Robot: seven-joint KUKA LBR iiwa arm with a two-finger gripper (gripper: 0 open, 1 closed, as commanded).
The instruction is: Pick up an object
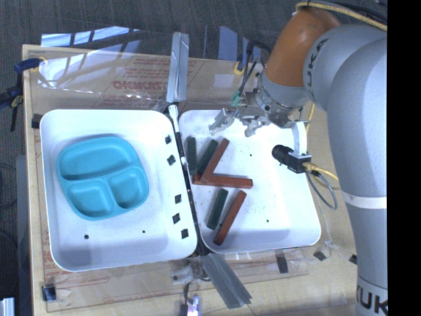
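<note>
The right bin (289, 216) holds several short sticks. Two dark green ones (191, 152) (208, 155) lie near its left wall. A reddish-brown stick (216, 158) slants beside them and another (225, 182) lies flat across the middle. Lower down a dark green stick (218, 208) lies beside a reddish-brown stick (230, 217). My gripper (235, 125) hangs over the bin's far end, just above the slanted brown stick's upper tip. Its two fingers (220, 120) stand apart, open, with nothing between them.
The left bin (59, 242) holds a blue compartment tray (102, 175). A ridge with black clips (179, 196) divides the two bins. The grey arm (348, 110) covers the right side. A black cable connector (289, 157) hangs over the right bin's right part.
</note>
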